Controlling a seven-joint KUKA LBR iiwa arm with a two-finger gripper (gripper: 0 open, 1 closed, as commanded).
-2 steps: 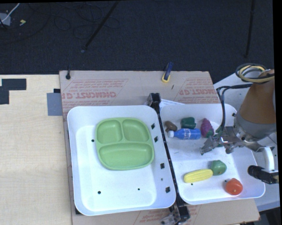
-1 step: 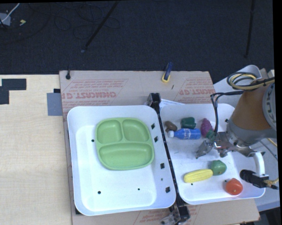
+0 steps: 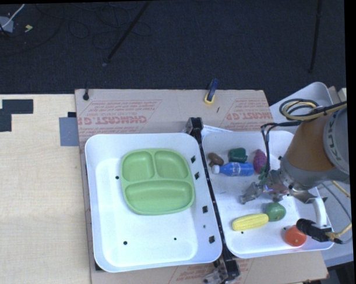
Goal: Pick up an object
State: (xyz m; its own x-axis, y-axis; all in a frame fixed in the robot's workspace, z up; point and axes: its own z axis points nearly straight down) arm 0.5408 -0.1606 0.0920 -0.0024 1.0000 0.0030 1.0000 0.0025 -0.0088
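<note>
- Gripper (image 3: 251,194) low in the right bin (image 3: 240,242), fingers spread, grasping nothing.
- Corn cob (image 3: 249,222) lying just below; green fruit (image 3: 275,211) beside it.
- Blue bottle (image 3: 236,169) near the far wall.
- Green divided plate (image 3: 156,181) in the left bin (image 3: 108,240).

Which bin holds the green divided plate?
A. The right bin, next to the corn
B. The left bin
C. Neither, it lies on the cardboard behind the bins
B: the plate lies in the left bin, while the corn and the other small items are in the right bin.
</note>
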